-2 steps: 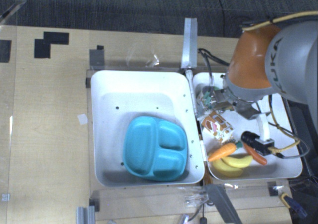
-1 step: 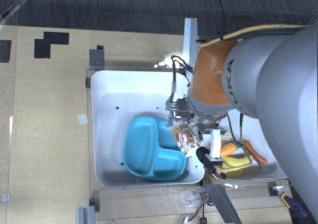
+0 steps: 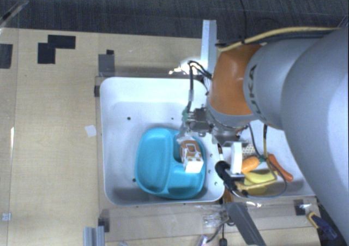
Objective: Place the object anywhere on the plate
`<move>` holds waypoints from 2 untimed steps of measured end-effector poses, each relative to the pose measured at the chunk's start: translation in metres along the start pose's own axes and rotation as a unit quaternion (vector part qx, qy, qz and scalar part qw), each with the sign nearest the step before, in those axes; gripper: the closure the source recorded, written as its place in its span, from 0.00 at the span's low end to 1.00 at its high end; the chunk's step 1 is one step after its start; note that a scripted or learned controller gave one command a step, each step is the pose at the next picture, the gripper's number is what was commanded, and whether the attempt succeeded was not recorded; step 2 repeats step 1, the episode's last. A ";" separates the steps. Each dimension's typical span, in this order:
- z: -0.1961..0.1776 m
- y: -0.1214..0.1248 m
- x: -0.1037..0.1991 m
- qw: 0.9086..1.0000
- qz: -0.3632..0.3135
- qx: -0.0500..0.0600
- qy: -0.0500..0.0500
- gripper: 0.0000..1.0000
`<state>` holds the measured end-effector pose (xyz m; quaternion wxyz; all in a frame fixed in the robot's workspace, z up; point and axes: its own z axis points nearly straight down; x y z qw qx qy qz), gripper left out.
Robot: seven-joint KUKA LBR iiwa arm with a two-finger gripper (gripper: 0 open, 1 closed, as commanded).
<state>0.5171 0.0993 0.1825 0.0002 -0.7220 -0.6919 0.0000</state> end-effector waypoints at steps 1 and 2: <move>-0.111 0.015 0.040 0.990 -0.139 -0.002 0.000 0.00; -0.111 0.015 0.040 0.990 -0.139 -0.002 0.000 0.00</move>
